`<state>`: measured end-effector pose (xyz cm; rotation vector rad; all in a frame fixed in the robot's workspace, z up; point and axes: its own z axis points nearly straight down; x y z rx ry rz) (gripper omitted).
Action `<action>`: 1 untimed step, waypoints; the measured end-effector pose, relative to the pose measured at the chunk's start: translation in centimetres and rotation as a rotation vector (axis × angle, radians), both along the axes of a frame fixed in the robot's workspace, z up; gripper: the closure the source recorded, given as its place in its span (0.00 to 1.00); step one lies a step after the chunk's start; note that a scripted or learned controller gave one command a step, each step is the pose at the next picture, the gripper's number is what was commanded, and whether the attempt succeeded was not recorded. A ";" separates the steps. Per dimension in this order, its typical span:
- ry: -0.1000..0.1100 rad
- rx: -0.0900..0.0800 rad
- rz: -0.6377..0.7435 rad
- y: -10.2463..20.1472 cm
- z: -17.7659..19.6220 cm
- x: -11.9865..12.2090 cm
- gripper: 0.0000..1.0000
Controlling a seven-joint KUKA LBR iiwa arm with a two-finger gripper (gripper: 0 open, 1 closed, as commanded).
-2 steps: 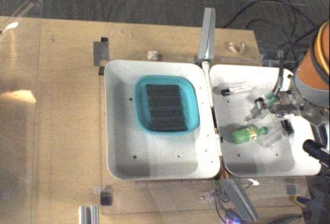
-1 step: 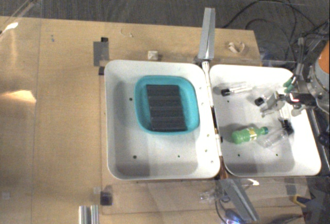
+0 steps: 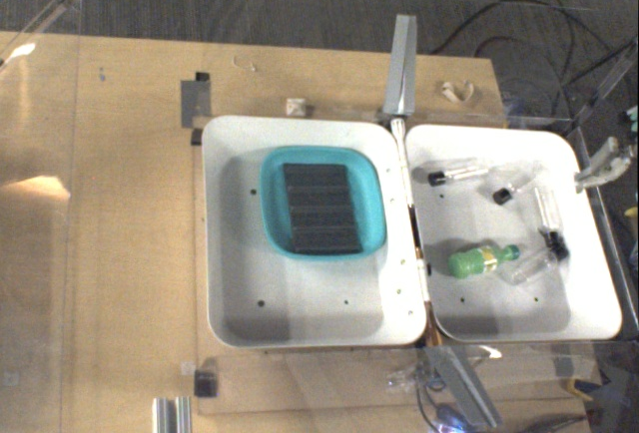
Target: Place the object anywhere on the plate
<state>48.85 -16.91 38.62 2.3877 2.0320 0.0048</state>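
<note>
Left bin (image 3: 230,306): teal plate (image 3: 272,214) sits in its upper middle, closer to the far wall than the near one, and clear of every wall. Rounded-square shape with a raised rim.

Dark ridged block (image 3: 319,209) lies flat on the plate, roughly centred. Its long side runs far-to-near and the teal rim shows on all sides. It is the only thing on the plate, so I'm treating it as the task object: on the plate, fully inside the rim.

Grasp state: cannot tell from this view.

Right bin (image 3: 499,319):
- Green bottle (image 3: 481,260) lies on its side, low-centre, cap end towards the right wall.
- Clear bit (image 3: 530,268) is just beside that cap end. Can't tell if they touch.
- Clear tube with black cap (image 3: 457,172) is near the far-left corner, lying almost parallel to the far wall.
- Short capped vial (image 3: 506,190) is just right of that tube and apart from it.
- Long clear tube (image 3: 548,218) is near the right wall, running far-to-near, dark tip at the near end.

All right-bin items are well apart from the plate, with the wall between the bins separating them.

Surface (image 3: 120,221): light wood, with glare patches at the left edge. A grey metal bar (image 3: 401,67) runs from the far edge down to the seam between the bins. A small grey bracket (image 3: 197,102) sits off the left bin's far-left corner. Cables (image 3: 539,12) lie on the floor past the far-right corner.
</note>
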 end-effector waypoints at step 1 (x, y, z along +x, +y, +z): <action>0.004 0.002 -0.085 0.1 -7.7 0.0 0.00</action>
